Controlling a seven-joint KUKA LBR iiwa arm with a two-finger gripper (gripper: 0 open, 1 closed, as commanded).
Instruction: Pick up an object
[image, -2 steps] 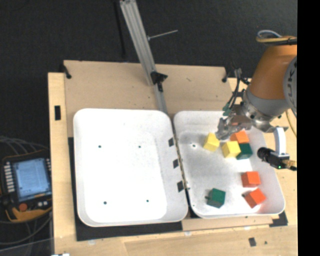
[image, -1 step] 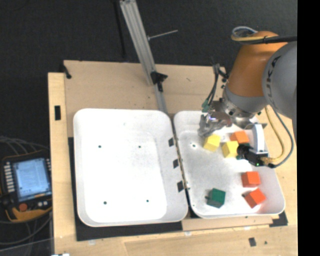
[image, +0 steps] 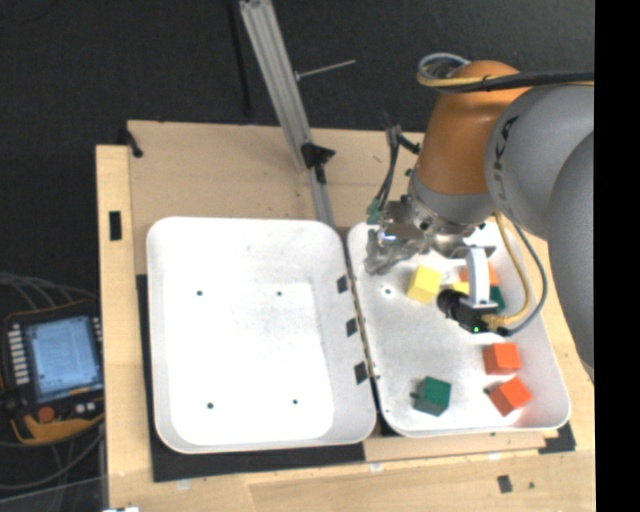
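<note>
In the right bin (image: 400, 345) lie a yellow block (image: 424, 284), a green block (image: 432, 395) and two orange blocks (image: 501, 357) (image: 509, 395). My gripper (image: 384, 252) hangs low over the bin's back left corner, left of the yellow block and apart from it. The grey arm with its orange band (image: 463, 130) reaches in from the right and hides the bin's back right part. Nothing shows between the fingers.
The left bin (image: 245, 330) sits beside the right one, with black clips along the shared rim. A slanted metal pole (image: 285, 100) rises behind the bins. A teach pendant (image: 55, 360) lies off the bench at left. Cables loop near the wrist.
</note>
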